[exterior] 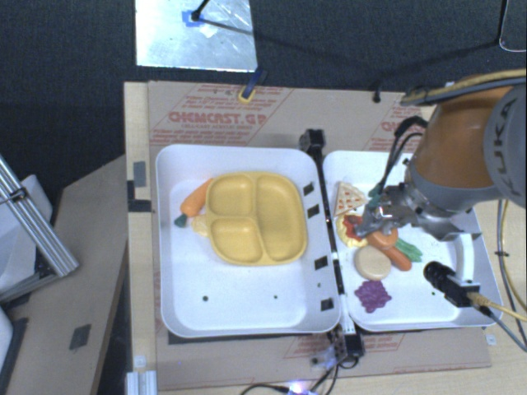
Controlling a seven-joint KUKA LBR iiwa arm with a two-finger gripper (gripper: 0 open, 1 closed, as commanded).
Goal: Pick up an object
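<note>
Right now we see the grey two-finger gripper (377, 219) low over the right-hand shallow white bin (486, 299), among a cluster of toy food, and whether it grips anything we cannot tell. The likeliest target, an orange toy carrot with a green leafy tip (393, 248), lies just below the gripper and a little toward the arm's side; its long axis runs on a slant, from beneath the gripper out to the green tip. A triangular pizza slice with red dots (348, 197) sits just beyond the gripper, toward the divider between the bins, a round beige disc (372, 263) lies just beneath the carrot, and a purple bunch of grapes (373, 295) is farther out in the same direction. Well away, across the divider, the left-hand white bin (185, 303) holds a yellow three-compartment plastic tray (251, 218) with a second orange carrot (195, 197) touching its far edge. We judge the coming grasp should close across the near carrot's slanted length. On the brown board under the bins (218, 115), red printing reads roughly "CHEMCAST GP"; the smaller lines are illegible.
</note>
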